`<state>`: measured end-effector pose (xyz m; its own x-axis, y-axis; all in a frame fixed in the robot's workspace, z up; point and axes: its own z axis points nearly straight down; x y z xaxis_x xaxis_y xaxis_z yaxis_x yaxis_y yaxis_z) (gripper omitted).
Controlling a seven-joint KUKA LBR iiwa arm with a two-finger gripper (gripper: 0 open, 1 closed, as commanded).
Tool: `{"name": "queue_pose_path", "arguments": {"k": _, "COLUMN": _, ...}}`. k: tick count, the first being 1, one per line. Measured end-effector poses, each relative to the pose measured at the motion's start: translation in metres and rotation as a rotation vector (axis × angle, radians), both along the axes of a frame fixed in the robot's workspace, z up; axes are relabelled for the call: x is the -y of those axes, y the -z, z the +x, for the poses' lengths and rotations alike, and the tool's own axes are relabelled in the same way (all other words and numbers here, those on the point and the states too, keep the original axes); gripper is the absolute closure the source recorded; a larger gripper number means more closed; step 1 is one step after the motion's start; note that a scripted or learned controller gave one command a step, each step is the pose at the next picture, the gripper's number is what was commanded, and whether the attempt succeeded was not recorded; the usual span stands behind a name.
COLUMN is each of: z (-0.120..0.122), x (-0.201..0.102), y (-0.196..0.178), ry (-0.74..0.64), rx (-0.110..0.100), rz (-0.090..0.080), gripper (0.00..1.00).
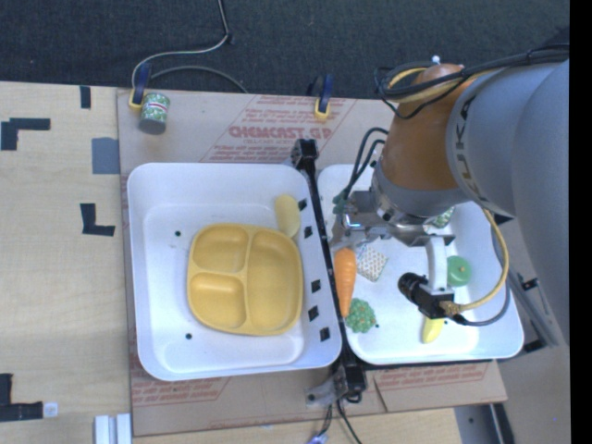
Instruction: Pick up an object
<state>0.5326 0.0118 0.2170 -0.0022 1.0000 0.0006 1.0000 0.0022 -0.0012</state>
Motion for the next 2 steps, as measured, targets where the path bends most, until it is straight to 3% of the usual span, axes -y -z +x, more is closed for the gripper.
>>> {"name": "queue_pose_path", "arguments": {"k": 1, "z": 0.039, "x": -0.042, "y": -0.011, "ry": 0.0, "rx": -0.001, "rz": -0.001, "gripper": 1.0}}
{"name": "queue_pose_path", "arguments": {"k": 2, "z": -0.004, "x": -0.045, "y": 0.034, "ry": 0.001, "rx": -0.002, "rz": -0.001, "gripper": 1.0}}
